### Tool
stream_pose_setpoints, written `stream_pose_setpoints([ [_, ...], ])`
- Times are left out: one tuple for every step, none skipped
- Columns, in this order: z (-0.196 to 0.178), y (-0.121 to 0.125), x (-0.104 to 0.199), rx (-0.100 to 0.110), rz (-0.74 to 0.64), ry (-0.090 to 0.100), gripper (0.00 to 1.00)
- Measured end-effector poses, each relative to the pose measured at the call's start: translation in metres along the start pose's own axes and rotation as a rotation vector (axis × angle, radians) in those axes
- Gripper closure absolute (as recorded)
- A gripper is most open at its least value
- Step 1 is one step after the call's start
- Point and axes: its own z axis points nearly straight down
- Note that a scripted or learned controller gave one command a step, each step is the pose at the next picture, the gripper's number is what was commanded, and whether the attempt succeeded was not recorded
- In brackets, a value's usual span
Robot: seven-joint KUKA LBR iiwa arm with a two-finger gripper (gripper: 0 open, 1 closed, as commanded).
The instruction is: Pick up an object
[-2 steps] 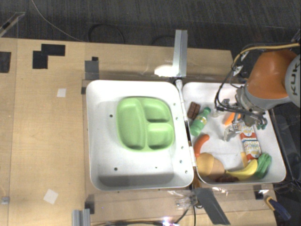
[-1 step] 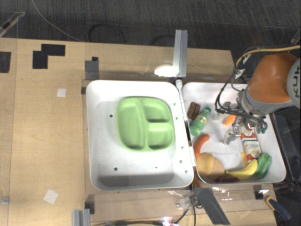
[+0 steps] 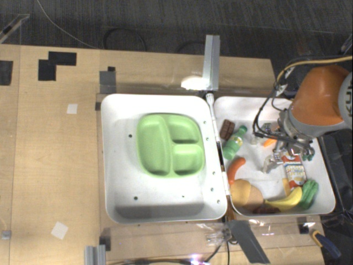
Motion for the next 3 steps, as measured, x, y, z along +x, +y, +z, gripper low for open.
stream_pose_setpoints([
  [0.000,-0.032,0.026,0.001,-0.072,0.000,0.00],
  [-0.001,-0.022,0.027,0.002,-0.007,-0.001,0.00],
  [0.000,-0.029,0.016,0.000,-0.045,0.001,0.00],
])
